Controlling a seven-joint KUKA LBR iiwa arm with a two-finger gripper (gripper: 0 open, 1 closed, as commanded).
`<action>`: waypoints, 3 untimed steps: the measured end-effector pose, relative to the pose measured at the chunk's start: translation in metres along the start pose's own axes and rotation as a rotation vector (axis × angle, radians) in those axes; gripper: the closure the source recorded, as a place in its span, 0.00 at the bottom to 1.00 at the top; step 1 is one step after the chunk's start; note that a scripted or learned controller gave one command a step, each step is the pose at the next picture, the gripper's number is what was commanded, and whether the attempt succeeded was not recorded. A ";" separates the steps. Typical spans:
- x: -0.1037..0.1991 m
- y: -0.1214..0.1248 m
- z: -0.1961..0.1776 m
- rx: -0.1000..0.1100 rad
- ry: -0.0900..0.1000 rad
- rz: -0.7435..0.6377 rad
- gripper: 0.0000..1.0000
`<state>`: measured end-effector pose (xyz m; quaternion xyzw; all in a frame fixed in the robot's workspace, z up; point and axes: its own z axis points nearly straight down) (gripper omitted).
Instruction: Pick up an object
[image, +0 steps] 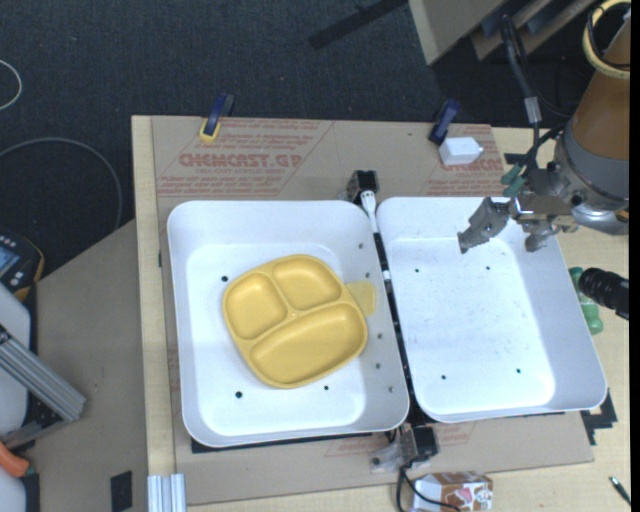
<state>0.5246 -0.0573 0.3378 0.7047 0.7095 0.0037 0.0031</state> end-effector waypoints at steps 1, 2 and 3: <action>0.055 -0.044 -0.121 -0.007 0.002 -0.002 0.00; 0.052 -0.043 -0.124 0.004 -0.002 0.004 1.00; 0.130 -0.044 -0.066 0.016 0.000 -0.001 1.00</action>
